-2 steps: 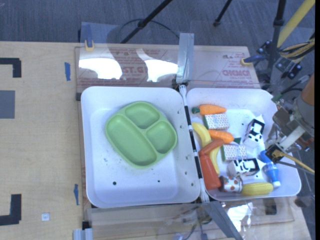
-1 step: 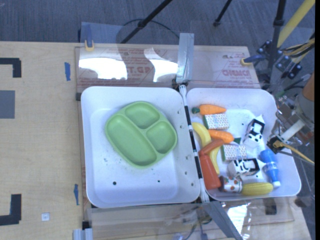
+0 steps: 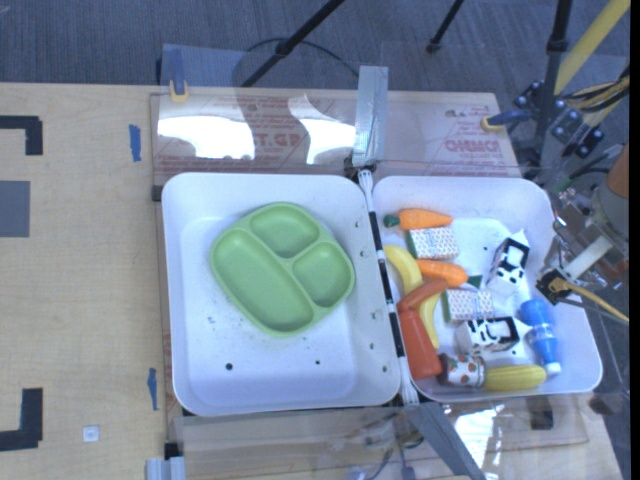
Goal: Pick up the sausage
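Red printing on the clear panel [image 3: 270,140] at twelve o'clock and on the second panel [image 3: 470,140] at one o'clock, mirrored and too blurred to read.

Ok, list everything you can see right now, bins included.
Bins: two, white, side by side.
Plate: one, green, divided, left bin.
Sausage: one, red-orange, right bin, left side.
Carrots: two, orange, right bin, far half.
Banana: one, yellow, against the sausage.
Patterned blocks: two, pale, near the carrots.
Black-and-white toys: two, right bin, middle.
Bottle: one, blue, right bin, right side.
Corn: one, yellow, right bin, near edge.
Small can: one, white and red, beside corn.
Gripper: one, grey, over right bin's right rim.
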You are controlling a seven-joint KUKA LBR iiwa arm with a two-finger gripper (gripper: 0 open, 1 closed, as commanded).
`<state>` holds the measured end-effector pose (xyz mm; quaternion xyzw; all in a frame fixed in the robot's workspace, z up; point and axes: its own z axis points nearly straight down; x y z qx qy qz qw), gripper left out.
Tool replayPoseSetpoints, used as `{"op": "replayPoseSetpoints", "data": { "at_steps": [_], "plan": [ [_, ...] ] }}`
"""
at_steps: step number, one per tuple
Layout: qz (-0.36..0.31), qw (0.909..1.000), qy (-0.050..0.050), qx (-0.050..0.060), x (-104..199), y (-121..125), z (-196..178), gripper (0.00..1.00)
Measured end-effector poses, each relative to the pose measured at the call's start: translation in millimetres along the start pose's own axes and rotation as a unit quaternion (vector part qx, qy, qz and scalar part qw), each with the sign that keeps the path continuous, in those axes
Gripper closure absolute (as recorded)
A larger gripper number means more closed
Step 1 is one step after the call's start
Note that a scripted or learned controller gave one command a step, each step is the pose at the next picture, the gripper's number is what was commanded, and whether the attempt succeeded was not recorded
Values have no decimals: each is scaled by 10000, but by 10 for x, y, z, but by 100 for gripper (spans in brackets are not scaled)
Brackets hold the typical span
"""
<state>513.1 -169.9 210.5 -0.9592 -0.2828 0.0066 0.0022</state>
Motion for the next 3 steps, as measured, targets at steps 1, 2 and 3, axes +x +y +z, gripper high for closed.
{"op": "replayPoseSetpoints", "data": {
  "at_steps": [1, 2, 3],
  "plan": [
    [1, 10000, 1, 2, 1, -1, 0, 0],
    [-482, 9988, 33, -28, -485, 333, -804, 0],
    [-1468, 9892, 31, -42, -143, 462, -1555, 0]
  ]
}}
